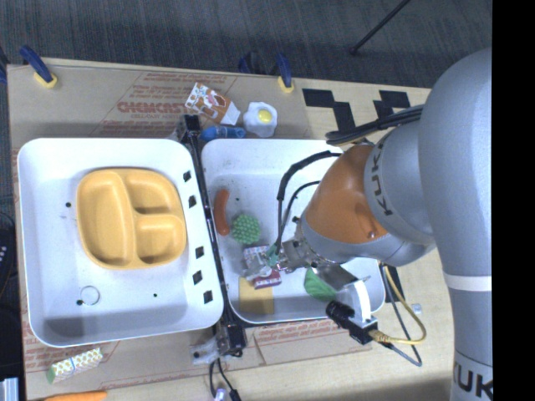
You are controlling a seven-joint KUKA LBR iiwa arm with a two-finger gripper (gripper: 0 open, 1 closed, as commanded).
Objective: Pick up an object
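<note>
Camera view looks down at a slant on two white bins side by side on a cardboard-covered bench; the left bin holds a yellow divided tray; the right bin holds several small items, and the grey arm with its orange band reaches in over it from the right. The gripper sits low over a crinkled wrapper packet, silver with red and white print, lying near the bin's front wall; whether the jaws are apart or together cannot be told, since the wrist hides them. The packet looks light, thin and crumply, probably slippery foil; pinching across its bunched middle seems safer than taking a flat edge. Close by lie a green knobbly ball, an orange sausage-shaped toy, a tan block and a green piece partly under the arm; these look firmer.
</note>
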